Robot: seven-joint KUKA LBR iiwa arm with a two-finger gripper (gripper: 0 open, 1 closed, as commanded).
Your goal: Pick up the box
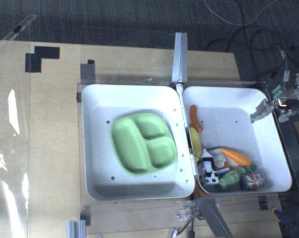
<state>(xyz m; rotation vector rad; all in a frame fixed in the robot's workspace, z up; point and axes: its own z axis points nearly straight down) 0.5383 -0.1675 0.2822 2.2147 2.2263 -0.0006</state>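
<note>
left bin [90,133]: green divided tray [143,143] | right bin [238,118]: box [209,166] in near-left corner beside carrot [235,157], sausage [195,119], banana [195,142], can [252,181] | gripper [268,108] at right bin's far-right rim, grip state unclear

Grey metal fingers [260,112], pale cabled wrist

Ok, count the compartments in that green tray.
3. The green tray lies in the left bin: one long compartment on its left side, one at upper right, and one at lower right.
</note>
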